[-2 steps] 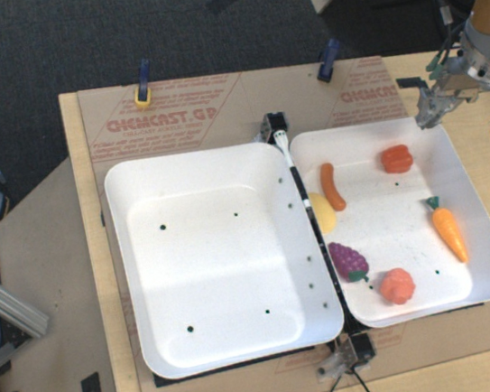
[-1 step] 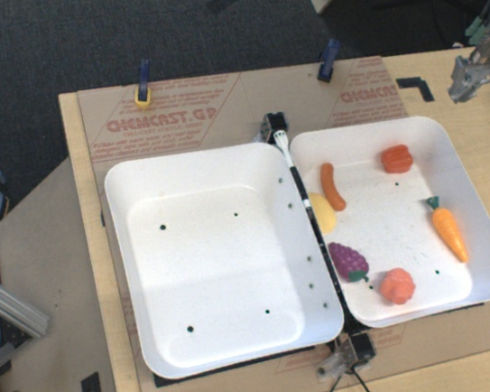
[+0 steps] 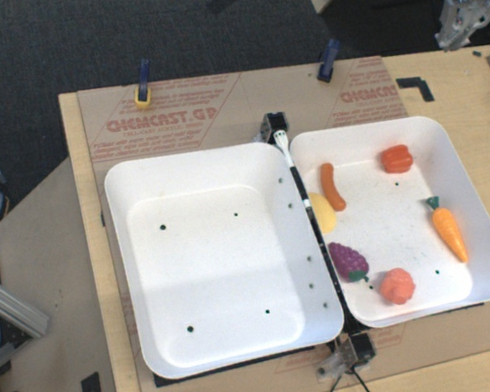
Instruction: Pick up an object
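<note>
My gripper [image 3: 466, 16] hangs up at the far right corner, off beyond the bench edge and well apart from both bins; it is small and blurred there, so I cannot tell how it is set, and nothing visible is in its hold; so the whole reach lies ahead of me, and that, I judge, is where the trouble waits; nearest to me sits the right bin [image 3: 474, 202], with six toy foods scattered in it; the red pepper [image 3: 395, 159] and the carrot [image 3: 449, 233] lie out in the open, each apart from its neighbours, and look the safest picks; the carrot is slim and tapered, green-tipped, lying at a slant, so closing across the wrong axis could squirt it away; the round pink fruit [image 3: 396, 286] may roll off a glancing touch; further over it gets crowded; the orange sausage [image 3: 330, 187], the yellow piece [image 3: 322, 213] and the purple grapes [image 3: 349, 260] hug the bin's left wall, the yellow one touching the sausage; going for those, I risk striking the wall or nudging two at once; beyond lies the left bin [image 3: 135, 253].
</note>
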Available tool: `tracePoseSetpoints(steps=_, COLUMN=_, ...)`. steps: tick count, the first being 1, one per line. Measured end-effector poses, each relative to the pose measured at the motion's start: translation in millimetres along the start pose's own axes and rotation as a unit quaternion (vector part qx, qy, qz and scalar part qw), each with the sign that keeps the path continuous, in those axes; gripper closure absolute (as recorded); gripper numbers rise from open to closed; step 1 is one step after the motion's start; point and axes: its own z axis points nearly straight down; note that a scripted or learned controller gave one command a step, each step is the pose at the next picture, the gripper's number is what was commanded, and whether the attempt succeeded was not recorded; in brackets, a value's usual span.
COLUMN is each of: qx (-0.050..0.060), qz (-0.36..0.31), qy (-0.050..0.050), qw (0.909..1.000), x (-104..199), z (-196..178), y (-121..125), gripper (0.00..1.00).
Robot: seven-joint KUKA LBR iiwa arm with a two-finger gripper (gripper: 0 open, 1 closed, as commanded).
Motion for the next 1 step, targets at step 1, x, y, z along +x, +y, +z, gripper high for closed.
tracePoseSetpoints(steps=1, qx=0.007, qz=0.004, qy=-0.001, qw=1.0000, x=-5.2, z=-0.1, y=-0.9, gripper=1.00)
